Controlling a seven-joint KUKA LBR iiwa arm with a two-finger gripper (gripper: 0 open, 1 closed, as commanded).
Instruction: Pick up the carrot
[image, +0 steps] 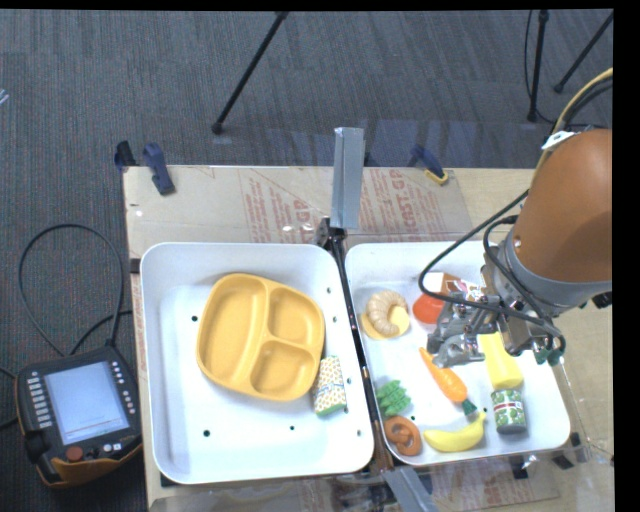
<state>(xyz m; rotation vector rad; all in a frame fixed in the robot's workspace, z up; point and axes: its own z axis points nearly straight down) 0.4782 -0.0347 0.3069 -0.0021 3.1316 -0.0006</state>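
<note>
Carrot (446, 376): lying in rt bin (560, 415), mid-floor, slanted, green end toward the can (509, 411). Gripper (457, 342) just above its upper end; grip state can't tell, wrist clutter hides it. Nearby: banana (455, 437), yellow block (501, 362), pretzel (404, 432). Left bin (165, 400): yellow tray (262, 336).

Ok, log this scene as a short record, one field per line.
left bin: yellow plate; small packet at its lower right edge
right bin: carrot, croissant, tomato, broccoli, pretzel, banana, can, yellow block
gripper: low over the right bin, just above the carrot's upper end
carrot state: lying in the bin, not lifted
off bench: pendant on the floor at left
</note>
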